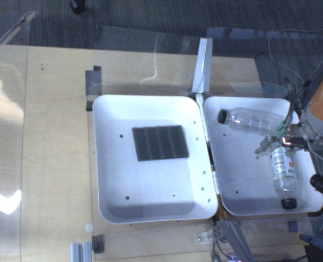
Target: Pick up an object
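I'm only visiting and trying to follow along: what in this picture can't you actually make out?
- Gripper, camera view: small and blurred over the right bin; no telling if it grips anything.
- Arm: mostly cut off by the right edge.
- Upright-lying bottle: label too small to read.
- Clear bottle near the bin's far wall: transparent; contents unclear.
- Dark ribbed pad in the left bin: its material is unclear.

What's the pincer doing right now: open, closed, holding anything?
Pincer: open-or-closed cannot be told; it sits in the right bin between two clear bottles.
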{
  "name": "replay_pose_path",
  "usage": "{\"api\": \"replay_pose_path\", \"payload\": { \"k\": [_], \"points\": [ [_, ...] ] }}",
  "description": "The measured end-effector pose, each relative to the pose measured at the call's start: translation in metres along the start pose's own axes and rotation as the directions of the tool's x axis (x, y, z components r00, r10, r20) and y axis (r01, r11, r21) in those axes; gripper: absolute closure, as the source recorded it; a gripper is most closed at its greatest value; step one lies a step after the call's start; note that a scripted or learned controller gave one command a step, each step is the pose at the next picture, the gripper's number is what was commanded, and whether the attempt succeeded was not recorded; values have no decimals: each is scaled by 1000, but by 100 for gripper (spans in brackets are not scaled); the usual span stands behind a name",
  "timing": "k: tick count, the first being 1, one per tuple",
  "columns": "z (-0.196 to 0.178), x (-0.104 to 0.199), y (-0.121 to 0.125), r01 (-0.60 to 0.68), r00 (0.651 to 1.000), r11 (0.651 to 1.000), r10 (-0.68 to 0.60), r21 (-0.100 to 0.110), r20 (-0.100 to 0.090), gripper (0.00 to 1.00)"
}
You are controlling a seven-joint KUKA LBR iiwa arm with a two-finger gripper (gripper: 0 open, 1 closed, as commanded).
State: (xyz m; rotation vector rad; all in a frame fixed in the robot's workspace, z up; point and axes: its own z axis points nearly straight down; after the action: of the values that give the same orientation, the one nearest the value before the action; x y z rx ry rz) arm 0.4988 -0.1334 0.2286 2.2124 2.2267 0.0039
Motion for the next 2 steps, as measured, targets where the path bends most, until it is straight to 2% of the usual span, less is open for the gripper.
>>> {"api": "replay_pose_path", "payload": {
  "k": [1, 2],
  "points": [
    [13, -58, 47, -5, 1000, 1000, 5, -1, 1, 0],
    [133, -71, 47, 22, 1000, 1000, -22, -3, 1, 0]
  ]
}}
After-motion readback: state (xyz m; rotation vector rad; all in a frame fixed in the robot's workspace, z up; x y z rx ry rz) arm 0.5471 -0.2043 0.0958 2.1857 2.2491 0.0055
